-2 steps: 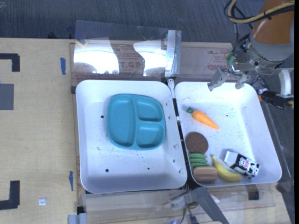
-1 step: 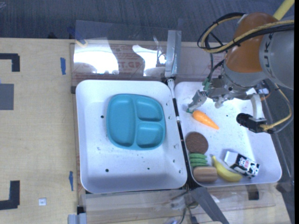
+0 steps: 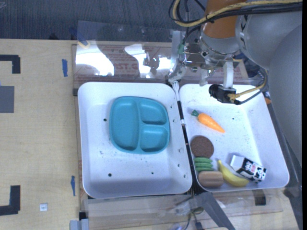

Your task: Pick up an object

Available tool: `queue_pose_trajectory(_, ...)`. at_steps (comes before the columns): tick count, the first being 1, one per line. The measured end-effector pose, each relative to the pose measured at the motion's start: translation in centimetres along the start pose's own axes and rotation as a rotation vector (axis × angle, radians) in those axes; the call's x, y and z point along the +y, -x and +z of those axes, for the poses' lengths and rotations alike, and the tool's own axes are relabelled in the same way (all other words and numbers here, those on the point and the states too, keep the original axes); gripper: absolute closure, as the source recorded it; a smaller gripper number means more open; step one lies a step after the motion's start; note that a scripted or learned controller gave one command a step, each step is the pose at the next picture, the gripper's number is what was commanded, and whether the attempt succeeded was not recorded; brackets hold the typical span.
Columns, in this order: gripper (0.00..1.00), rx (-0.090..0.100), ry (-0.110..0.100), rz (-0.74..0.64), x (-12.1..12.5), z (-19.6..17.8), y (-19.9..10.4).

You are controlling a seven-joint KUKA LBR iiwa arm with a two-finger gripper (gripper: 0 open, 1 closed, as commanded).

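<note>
My gripper (image 3: 189, 77) hangs over the back left corner of the right bin (image 3: 268, 128), close to the divider between the bins. It is open and nothing sits between its fingers. An orange carrot (image 3: 209, 121) with a green top lies below it, in the middle of that bin. Along the front of the bin sit a brown round patty (image 3: 202, 146), a green ridged piece (image 3: 204, 164), a tan bun-like piece (image 3: 210, 178), a yellow banana (image 3: 231, 175) and a small black-and-white carton (image 3: 248, 167).
The left bin (image 3: 93, 143) holds a teal divided plate (image 3: 139, 124). A shiny clear panel (image 3: 120, 61) stands behind the bins. The grey arm fills the upper right, above the right bin's far corner.
</note>
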State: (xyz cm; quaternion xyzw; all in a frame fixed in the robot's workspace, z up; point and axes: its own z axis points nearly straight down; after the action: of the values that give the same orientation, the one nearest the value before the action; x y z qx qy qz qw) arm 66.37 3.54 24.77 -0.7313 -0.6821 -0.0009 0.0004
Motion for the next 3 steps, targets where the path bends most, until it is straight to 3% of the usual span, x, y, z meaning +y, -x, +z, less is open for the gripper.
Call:
queue_pose_trajectory(1,0.00,-0.003,-0.011,-0.067,-7.3,6.8,4.7)
queue_pose_trajectory(2,0.00,-0.004,-0.002,-0.230,-5.0,6.4,12.3)
queue_pose_trajectory(3,0.00,-0.003,0.000,-0.383,-0.8,4.3,17.6)
